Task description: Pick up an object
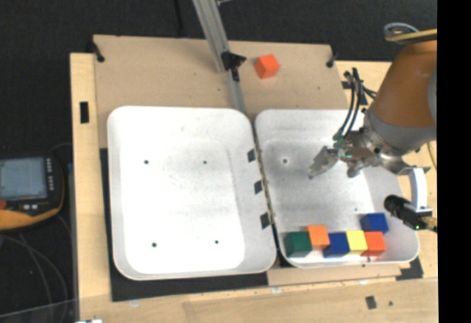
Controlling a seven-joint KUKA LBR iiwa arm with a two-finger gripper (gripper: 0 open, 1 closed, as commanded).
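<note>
Several small blocks lie in a row along the near edge of the right bin: a green block, an orange block, a blue block, a yellow block and another orange block, with a second blue block just behind them. My gripper hangs over the middle of the right bin, well behind the row. Its fingers are spread apart with nothing between them.
The left bin sits beside the right one. An orange cube lies on the bench behind the bins. A slanted metal rail rises from the gap between the bins. A handheld pendant rests off the bench's left side.
</note>
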